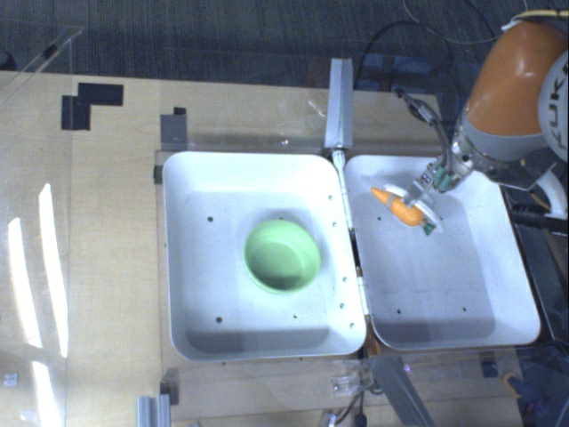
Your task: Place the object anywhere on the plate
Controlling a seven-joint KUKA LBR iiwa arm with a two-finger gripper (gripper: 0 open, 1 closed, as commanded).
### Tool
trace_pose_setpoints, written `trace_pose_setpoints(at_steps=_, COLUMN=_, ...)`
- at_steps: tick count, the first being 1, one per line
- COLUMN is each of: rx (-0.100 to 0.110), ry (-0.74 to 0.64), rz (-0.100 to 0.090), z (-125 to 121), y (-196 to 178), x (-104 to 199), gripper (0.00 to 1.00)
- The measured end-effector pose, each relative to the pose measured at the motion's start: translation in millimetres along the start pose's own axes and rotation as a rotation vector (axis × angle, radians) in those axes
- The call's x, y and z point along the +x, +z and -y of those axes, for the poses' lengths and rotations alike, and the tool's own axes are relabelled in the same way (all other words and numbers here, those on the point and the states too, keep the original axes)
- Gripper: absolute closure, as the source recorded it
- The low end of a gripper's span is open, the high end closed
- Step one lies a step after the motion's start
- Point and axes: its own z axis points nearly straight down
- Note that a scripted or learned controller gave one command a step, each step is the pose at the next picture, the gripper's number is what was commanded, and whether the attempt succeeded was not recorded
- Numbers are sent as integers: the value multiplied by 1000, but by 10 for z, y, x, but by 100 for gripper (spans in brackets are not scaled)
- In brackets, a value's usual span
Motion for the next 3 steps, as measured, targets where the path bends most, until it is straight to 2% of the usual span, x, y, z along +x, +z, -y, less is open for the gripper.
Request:
trace_pose_setpoints(at_steps=1, rx=2, ry=124, rz=-2, z=254, y=-113, x=64, gripper=100)
trace_pose_setpoints(at_steps=3, rx=8, ry=562, rz=-5, z=368, y=11, x=642, gripper=100)
